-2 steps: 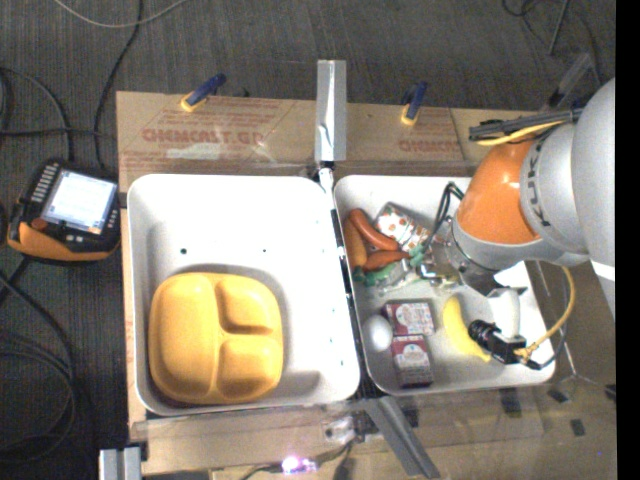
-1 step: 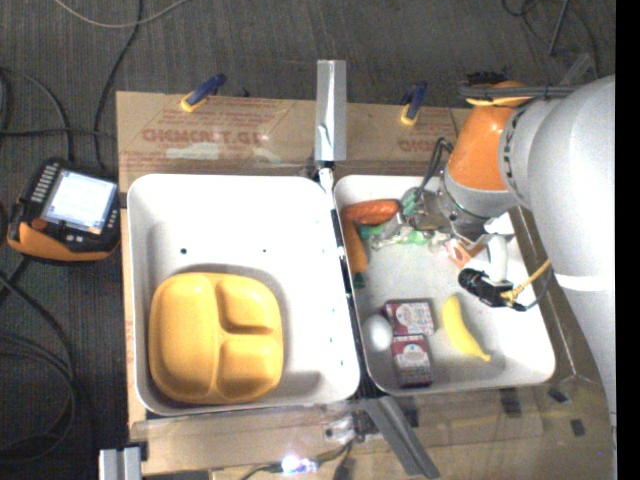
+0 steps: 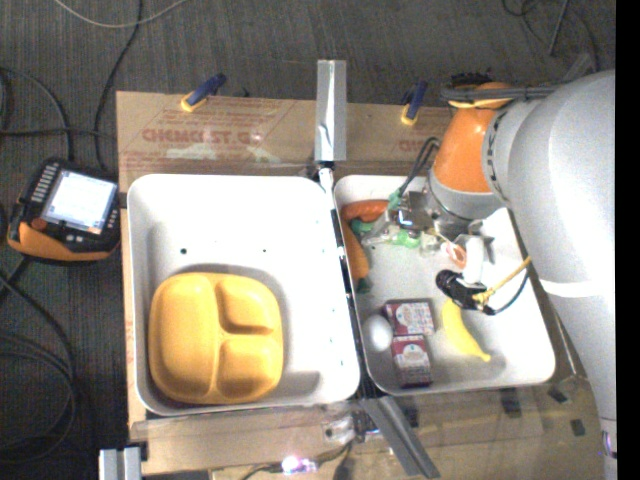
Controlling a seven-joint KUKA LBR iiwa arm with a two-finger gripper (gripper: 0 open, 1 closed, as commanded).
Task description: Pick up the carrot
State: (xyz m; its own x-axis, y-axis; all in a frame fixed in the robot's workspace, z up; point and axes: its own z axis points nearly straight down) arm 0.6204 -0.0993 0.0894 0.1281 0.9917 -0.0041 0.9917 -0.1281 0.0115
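Tool (image 3: pixel 385 230) low in right bin (image 3: pixel 520 368), beside carrot (image 3: pixel 355 253)

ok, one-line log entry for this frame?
gripper low in right bin, upper left | carrot along left wall, not held | banana lower right | yellow tray in left bin

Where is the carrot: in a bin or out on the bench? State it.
In. The carrot lies inside the right bin, along its left wall, near the tool. It is not lifted, and not seen between the tool's fingers.
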